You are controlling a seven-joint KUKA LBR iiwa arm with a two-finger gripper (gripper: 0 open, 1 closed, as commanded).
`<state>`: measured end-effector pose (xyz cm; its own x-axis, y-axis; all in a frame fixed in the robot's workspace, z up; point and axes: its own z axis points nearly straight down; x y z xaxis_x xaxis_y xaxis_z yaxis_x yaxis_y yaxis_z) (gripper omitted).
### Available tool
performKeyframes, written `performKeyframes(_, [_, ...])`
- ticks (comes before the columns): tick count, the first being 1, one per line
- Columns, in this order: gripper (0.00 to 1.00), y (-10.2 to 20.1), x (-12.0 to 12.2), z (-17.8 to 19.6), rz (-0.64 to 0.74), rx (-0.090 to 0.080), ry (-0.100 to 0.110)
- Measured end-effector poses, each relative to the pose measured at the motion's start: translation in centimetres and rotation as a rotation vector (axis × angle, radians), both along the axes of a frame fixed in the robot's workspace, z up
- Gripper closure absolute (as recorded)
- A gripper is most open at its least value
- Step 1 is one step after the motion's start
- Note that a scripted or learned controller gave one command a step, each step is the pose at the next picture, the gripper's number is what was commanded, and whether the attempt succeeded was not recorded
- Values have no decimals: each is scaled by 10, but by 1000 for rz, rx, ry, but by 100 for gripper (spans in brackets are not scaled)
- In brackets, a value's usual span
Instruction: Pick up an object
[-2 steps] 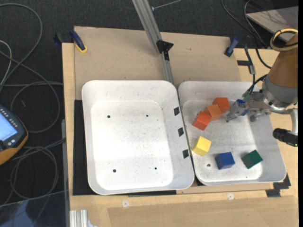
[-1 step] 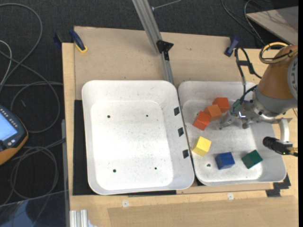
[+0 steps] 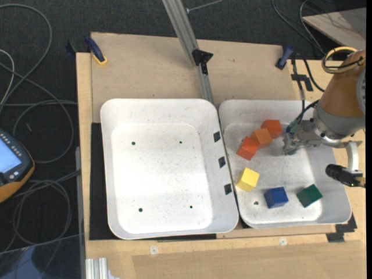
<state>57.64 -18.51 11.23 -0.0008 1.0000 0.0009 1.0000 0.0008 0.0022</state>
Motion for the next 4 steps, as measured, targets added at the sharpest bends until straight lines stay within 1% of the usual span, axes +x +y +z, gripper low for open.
performKeyframes(1, [100,2,5,44,1,-2,-4])
performKeyframes(2, [100,0,9,109,1,-4,-7])
performKeyframes(3, [100,0,10,98,1,-1,3])
performKeyframes(4, [100,51,12,95,5,2,3])
